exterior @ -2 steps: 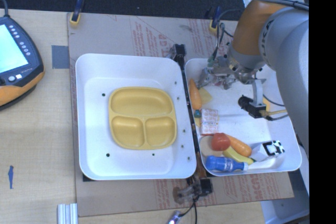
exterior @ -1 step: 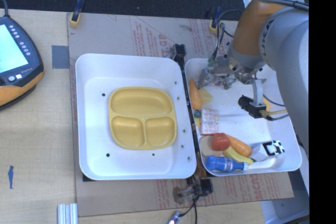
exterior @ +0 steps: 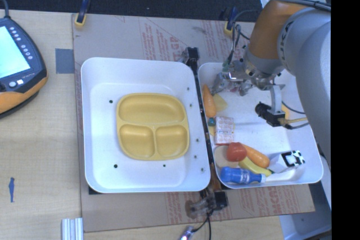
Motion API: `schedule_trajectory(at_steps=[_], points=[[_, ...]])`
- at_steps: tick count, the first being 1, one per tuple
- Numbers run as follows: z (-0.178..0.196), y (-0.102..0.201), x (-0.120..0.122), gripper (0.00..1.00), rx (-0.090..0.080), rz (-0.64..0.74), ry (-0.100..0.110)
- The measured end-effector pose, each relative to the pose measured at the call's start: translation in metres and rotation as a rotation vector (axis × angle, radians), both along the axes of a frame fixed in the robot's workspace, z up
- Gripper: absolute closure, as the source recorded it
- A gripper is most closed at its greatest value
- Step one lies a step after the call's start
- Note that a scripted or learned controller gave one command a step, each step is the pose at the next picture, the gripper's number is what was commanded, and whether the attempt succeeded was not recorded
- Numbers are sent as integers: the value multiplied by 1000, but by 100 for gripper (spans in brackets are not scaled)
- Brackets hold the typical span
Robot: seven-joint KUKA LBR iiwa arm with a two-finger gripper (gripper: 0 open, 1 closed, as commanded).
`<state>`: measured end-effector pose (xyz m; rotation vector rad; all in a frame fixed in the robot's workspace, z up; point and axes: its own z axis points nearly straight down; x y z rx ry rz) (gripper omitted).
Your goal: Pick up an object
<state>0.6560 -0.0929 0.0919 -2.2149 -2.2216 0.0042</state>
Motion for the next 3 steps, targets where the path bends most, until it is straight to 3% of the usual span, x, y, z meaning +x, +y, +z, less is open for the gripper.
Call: schedule_trajectory(at_steps=[3], points=[[0, 0, 0, 0, 0, 0, 0]])
